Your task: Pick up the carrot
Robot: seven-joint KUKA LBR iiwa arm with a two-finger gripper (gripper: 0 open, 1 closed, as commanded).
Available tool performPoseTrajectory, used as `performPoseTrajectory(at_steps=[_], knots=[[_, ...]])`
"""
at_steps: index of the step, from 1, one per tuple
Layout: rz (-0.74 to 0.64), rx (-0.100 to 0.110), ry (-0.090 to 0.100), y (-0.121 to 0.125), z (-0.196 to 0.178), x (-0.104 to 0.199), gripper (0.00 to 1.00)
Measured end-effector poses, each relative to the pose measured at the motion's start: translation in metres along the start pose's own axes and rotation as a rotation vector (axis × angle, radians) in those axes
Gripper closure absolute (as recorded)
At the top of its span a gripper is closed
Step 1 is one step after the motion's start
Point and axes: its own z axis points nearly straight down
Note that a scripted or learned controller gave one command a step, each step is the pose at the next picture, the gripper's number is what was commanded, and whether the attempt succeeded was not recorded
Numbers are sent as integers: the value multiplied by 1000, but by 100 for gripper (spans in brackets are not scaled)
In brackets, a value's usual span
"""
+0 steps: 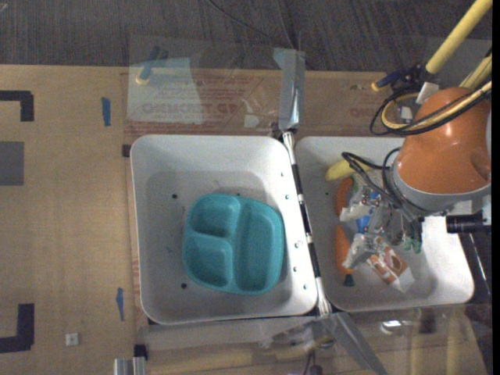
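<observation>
Orange marks both the arm's band and the carrot (342, 250), which lies in the right bin (453, 291), close to that bin's left wall and running near-to-far. The gripper (375, 229) hangs low over the bin, just right of the carrot; whether it is wide, narrow or holding anything cannot be told, as the wrist and cables cover it. A second orange piece (344, 198) sits just beyond the carrot, a banana (339, 169) farther still, and a small carton (388, 266) lies near the gripper on its near side. The carrot's position beside the wall probably limits approach from the left, so a descent from above, with the grip across its narrow width, looks most workable. Clutter crowds the gripper closely, and a neighbouring item could be caught instead. The left bin (148, 209) carries a teal plate (233, 243) at its centre, with open floor around it. The right side of the right bin offers the most free room.
</observation>
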Motion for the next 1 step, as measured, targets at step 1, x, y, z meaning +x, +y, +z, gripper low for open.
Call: performPoseTrajectory(at_steps=[1], knots=[[38, -1, -9, -31, 95, -1, 0]])
